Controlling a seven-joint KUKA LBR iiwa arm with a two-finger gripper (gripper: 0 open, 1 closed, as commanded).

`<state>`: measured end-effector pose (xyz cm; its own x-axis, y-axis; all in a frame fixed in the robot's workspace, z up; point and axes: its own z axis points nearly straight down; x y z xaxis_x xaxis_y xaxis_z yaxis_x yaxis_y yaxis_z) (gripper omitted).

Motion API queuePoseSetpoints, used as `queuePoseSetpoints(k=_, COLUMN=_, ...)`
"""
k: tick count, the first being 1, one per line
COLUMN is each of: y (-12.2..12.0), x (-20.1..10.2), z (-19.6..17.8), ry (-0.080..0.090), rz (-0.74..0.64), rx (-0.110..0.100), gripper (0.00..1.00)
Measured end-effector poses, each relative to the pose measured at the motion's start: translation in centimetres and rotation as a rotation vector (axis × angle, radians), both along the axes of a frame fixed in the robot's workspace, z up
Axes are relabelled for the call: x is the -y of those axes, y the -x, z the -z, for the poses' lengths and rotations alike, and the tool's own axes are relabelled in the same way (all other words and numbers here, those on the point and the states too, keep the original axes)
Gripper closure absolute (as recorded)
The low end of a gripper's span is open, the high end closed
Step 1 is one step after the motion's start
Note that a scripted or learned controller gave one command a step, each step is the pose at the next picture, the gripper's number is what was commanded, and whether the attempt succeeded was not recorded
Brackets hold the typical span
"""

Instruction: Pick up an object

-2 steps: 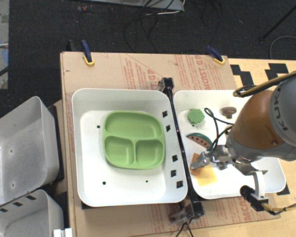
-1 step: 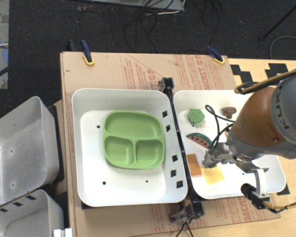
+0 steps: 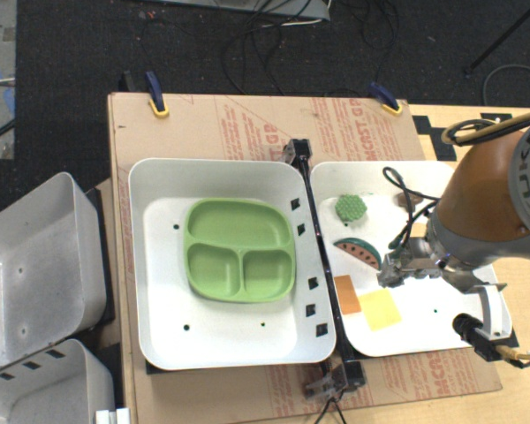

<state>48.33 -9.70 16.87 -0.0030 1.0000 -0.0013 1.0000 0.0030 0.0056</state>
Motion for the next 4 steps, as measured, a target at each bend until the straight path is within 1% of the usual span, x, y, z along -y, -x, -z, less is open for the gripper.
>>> queuePoseSetpoints(k=1, y=-0.3, x=0.1, z=-4.2, ry=0.000, rz=0.000, rx=0.000, gripper=1.00)
queuePoseSetpoints(k=2, y=-0.5, x=0.1, z=-6.5, ry=0.000, rz=0.000, rx=-0.001, gripper=1.00)
queuePoseSetpoints(k=3, y=-2.2, x=-4.0, z=-6.7, ry=-0.002, rz=-0.004, rx=-0.004, gripper=1.00)
queuePoseSetpoints(k=4, y=-4.1, x=-8.9, z=-5.5, ry=-0.002, rz=-0.004, rx=-0.005, gripper=1.00)
